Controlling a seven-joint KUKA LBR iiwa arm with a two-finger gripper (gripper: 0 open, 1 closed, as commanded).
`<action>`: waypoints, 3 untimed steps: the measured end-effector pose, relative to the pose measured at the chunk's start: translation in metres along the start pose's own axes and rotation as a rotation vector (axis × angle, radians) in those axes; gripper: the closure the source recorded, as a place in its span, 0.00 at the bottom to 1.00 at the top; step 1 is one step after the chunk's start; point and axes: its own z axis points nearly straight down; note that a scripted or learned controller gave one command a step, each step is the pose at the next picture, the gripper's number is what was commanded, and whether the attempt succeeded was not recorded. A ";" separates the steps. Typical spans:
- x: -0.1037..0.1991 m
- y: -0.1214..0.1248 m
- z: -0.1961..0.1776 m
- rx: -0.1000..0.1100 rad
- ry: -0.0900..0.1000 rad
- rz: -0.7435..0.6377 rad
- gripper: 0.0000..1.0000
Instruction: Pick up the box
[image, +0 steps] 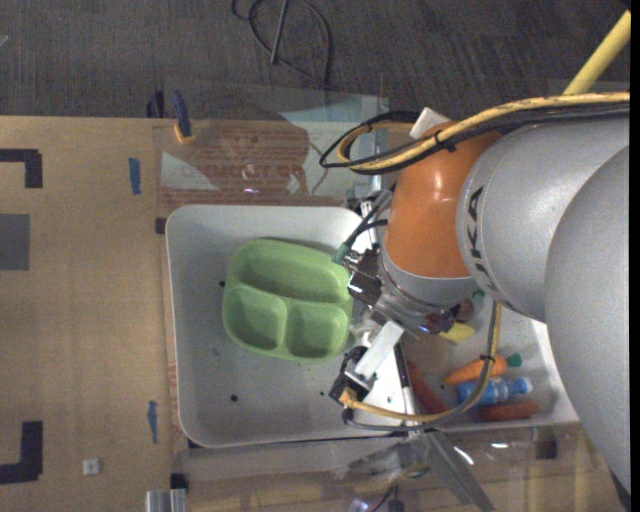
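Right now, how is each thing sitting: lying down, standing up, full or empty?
Green plastic three-compartment tray: open side up in the left white bin, compartments empty.
Orange toy carrot: lying on its side in the right bin.
Blue plastic bottle: lying on its side beside the carrot.
Grey-and-orange robot arm: hanging over the tray's right edge.
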 end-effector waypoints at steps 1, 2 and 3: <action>0.048 -0.028 -0.140 -0.004 0.001 0.046 1.00; 0.126 -0.010 -0.198 -0.004 0.000 0.011 1.00; 0.129 -0.012 -0.208 -0.003 -0.001 0.003 1.00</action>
